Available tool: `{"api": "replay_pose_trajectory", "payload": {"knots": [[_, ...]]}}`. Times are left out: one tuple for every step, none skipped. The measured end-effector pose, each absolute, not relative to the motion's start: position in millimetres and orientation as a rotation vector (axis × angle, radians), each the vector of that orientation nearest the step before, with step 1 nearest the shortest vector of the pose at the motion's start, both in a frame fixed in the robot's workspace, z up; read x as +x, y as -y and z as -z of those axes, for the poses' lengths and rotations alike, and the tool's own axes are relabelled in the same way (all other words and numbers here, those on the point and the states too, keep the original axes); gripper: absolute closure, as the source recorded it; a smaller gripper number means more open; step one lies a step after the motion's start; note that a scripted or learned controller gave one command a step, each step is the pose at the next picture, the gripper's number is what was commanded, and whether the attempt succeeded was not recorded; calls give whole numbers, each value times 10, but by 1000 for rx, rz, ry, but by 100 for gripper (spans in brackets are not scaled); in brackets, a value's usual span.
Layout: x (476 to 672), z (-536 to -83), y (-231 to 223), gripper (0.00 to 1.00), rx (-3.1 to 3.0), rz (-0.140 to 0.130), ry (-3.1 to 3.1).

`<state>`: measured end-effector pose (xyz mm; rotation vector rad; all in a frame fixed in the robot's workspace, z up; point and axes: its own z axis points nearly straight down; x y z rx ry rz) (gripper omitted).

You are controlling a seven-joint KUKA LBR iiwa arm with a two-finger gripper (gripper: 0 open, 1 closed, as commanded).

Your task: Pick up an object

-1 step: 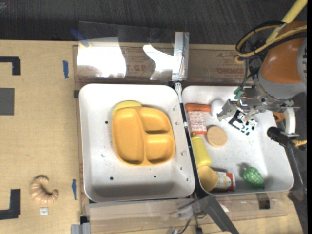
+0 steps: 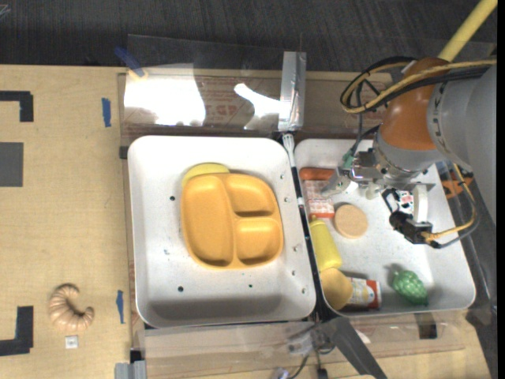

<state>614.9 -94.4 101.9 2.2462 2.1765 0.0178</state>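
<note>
Two bins (image 2: 150,212) are shown — claw (image 2: 364,172) poised over the right one, near a disc (image 2: 351,220); finger state cannot be told.

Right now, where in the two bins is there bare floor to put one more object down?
Left bin: bare strips around the yellow tray, widest below it. Right bin: a bare patch between the tan disc and green object. Its left wall and top are crowded.

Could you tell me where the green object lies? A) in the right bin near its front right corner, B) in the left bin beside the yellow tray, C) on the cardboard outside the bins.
A: the green object lies in the right bin, near its front right corner.
</note>
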Motion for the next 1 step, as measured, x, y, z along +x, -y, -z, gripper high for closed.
{"api": "replay_pose_trajectory", "payload": {"knots": [[5726, -968, 917, 0, 1939, -26, -2440]]}}
